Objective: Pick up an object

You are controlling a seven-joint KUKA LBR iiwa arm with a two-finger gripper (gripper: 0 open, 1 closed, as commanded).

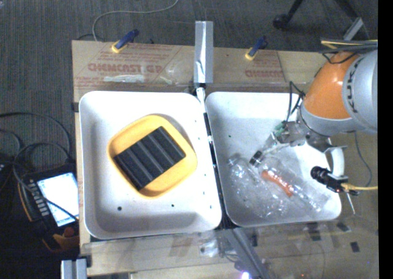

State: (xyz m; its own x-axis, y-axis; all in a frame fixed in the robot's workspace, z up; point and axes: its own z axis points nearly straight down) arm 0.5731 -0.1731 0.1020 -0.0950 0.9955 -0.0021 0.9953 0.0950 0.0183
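Note:
A yellow block with a black ribbed top (152, 153) lies in the middle of the left bin (98, 210). In the right bin (245, 109), crumpled clear plastic packaging (255, 188) holds an orange stick-shaped item (277, 181). My gripper (263, 152) reaches down-left from the grey wrist, and its tip sits right at the upper edge of the clear plastic, just above the orange item. The arm's orange band (328, 94) hangs over the right bin's right rim.
A metal post (203, 50) stands behind the seam between the bins. Blue and yellow clamps (124, 40) (255, 48) hold the cardboard backing. Cables and a black fitting (325, 176) hang beside the wrist.

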